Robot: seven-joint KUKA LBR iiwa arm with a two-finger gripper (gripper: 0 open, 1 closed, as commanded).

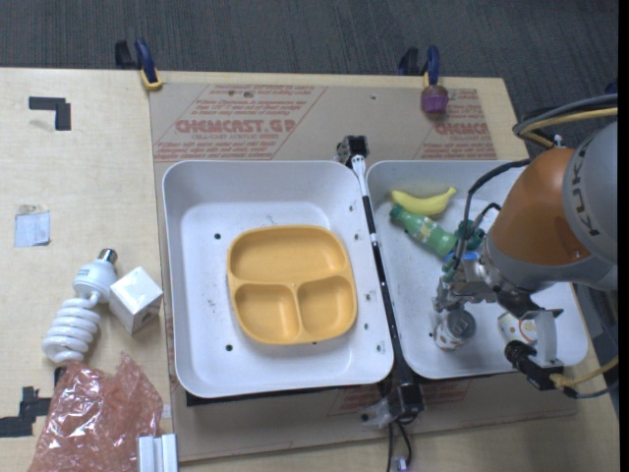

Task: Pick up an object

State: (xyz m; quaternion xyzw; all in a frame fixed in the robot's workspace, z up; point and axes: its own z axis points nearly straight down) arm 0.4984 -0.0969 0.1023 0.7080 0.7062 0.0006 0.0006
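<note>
In the right bin (418,357), a yellow banana (425,201) lies near the far wall. A green bottle (426,230) rests at a slant just below it. My gripper (451,311) is down low in the near half of this bin, under the orange-banded wrist (536,219). A small round grey-and-white object (455,330) sits right at its tip; whether it is gripped is unclear. The left bin (192,264) holds a yellow divided plate (292,283).
The arm's body covers the right side of the right bin. A black divider (371,234) runs between the bins. Outside on the left bench lie a spiral light bulb (77,318), a white cube (136,299) and a crumpled pink bag (93,421). A purple item (434,98) sits behind the bins.
</note>
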